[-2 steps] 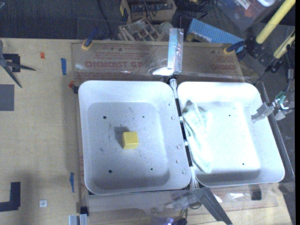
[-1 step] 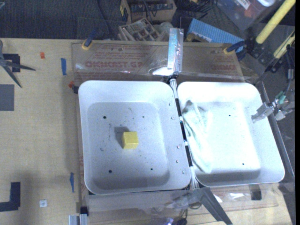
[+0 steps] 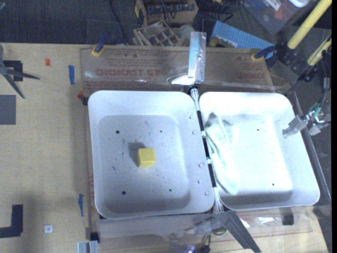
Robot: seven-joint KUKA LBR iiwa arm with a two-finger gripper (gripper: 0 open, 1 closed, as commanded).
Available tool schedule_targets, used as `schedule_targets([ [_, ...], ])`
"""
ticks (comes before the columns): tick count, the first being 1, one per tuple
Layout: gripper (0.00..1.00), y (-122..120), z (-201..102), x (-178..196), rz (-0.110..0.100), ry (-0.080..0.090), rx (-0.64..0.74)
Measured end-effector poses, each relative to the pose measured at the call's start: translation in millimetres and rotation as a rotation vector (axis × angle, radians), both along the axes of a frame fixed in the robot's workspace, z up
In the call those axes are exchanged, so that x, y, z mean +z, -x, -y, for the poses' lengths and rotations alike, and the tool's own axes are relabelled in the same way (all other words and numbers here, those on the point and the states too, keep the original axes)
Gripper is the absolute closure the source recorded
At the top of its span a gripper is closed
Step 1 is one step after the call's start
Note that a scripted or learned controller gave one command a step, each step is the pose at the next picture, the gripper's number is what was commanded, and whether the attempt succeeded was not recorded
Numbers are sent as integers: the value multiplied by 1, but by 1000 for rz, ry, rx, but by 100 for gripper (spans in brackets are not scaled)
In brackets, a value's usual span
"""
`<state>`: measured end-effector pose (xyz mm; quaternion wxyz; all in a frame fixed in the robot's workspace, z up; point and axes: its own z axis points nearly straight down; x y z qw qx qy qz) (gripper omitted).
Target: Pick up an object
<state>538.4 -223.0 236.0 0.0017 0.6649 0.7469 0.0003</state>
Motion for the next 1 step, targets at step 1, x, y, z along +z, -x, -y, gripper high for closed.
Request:
schedule_targets([
  [1,0,56,2,85,0,0,121],
])
